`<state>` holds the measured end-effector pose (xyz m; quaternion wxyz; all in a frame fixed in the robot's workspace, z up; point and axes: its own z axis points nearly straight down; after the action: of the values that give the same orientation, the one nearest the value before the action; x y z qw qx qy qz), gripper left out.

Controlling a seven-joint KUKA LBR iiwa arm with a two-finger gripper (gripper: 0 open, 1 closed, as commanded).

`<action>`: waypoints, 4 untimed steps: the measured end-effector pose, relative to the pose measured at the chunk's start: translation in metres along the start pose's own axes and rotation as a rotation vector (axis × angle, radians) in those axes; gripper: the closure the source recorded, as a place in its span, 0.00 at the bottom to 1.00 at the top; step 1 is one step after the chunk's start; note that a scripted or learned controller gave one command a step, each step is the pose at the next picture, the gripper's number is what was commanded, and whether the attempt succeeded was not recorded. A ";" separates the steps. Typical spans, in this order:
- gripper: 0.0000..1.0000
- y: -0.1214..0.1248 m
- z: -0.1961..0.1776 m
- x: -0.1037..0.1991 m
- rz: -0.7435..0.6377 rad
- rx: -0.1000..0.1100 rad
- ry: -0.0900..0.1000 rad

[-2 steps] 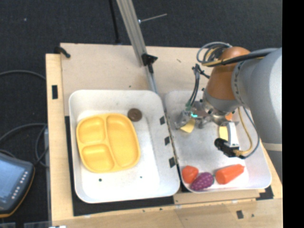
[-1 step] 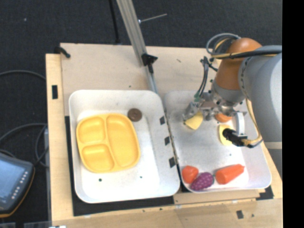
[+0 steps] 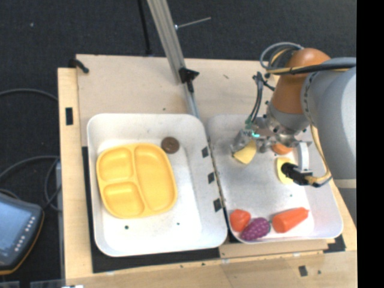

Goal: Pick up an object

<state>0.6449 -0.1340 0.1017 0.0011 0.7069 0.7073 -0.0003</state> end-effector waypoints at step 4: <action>0.00 -0.049 0.001 0.037 0.007 -0.001 0.003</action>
<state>0.5954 -0.0970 0.1009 0.0002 0.7092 0.7050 0.0012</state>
